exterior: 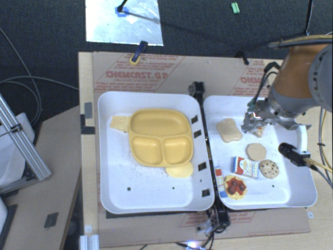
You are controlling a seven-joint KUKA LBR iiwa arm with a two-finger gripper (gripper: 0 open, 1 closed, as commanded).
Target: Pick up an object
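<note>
My gripper [253, 125] hangs over the upper middle of the right bin [291, 197], just right of a pale bread-shaped piece [228, 130]. Below it lie a round tan biscuit [256, 152], a chocolate-chip cookie [269, 169], a red and white packet [245, 167] and a red and yellow pizza-like piece [235, 187]. I see nothing between the fingers.
The left bin [112, 191] holds a yellow divided tray [159, 136], with a pale yellow slice [119, 123] at its upper left and another yellow piece [180, 170] under its lower edge. A black divider [204, 139] runs between the bins.
</note>
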